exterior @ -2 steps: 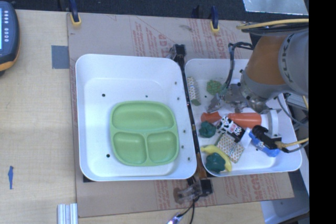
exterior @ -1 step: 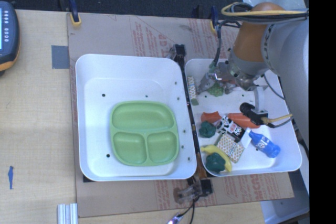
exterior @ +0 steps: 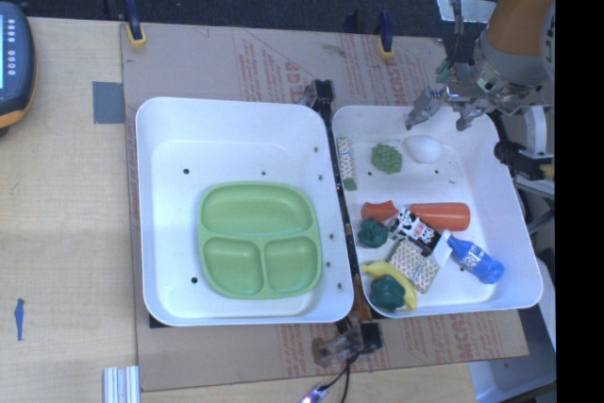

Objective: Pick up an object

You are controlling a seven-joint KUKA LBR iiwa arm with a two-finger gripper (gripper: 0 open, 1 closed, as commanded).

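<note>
My gripper (exterior: 442, 115) hangs open over the far edge of the right bin (exterior: 505, 203), its two fingers spread with nothing between them. Just below it lies a white egg-shaped object (exterior: 423, 148), with a green bumpy lump (exterior: 385, 158) to its left. Nearer the bin's middle rests an orange carrot-like piece (exterior: 429, 214), a dark green object (exterior: 373, 233), a black-and-white toy (exterior: 413, 229) and a patterned packet (exterior: 415, 265). A blue bottle-shaped toy (exterior: 475, 260) lies at the right, and a yellow-and-green object (exterior: 387, 290) sits at the near corner.
The left bin (exterior: 170, 146) holds a green divided plate (exterior: 260, 239). A black divider clip (exterior: 323, 92) sits between the bins at the far side. Blue clamps (exterior: 134, 22) pin the cardboard mat. A dark device (exterior: 14, 61) lies at the far left.
</note>
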